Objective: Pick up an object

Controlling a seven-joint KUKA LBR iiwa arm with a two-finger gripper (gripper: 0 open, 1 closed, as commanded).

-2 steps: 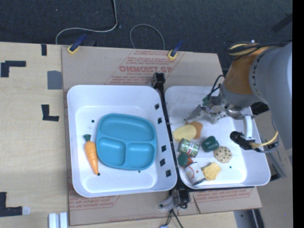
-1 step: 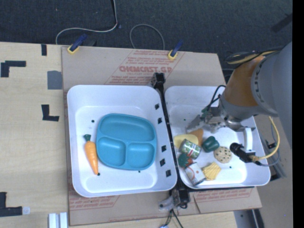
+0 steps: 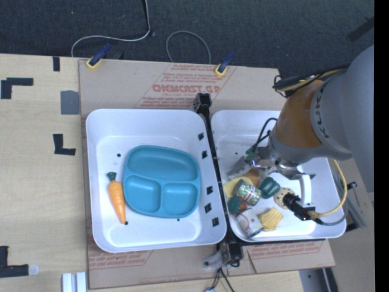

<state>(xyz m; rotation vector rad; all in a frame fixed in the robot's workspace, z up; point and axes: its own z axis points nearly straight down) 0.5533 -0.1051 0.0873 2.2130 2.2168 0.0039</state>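
Objects for picking lie in a cluster in the right bin (image 3: 226, 125), toward its 7 o'clock corner: a green-labelled can (image 3: 247, 191) on its side, a yellow piece (image 3: 230, 188) touching it at 9 o'clock, a pale yellow ridged piece (image 3: 270, 218) at the can's 4 o'clock, and a dark green item (image 3: 234, 205) just at the can's 7 o'clock. Exact identity of the smaller pieces is unclear.

Camera view: arm enters from 3 o'clock, orange band (image 3: 298, 120) over the right bin's upper half. Gripper (image 3: 267, 183) sits low in that bin, just at 2 o'clock of the can. Claw state: cannot tell, the wrist hardware hides it; no item seen between the claws.

Left bin (image 3: 94, 126) holds a blue divided plate (image 3: 162, 181) near centre, and an orange toy carrot (image 3: 117, 199) lying at the plate's 9 o'clock, just beside its rim, green top pointing to 12 o'clock.
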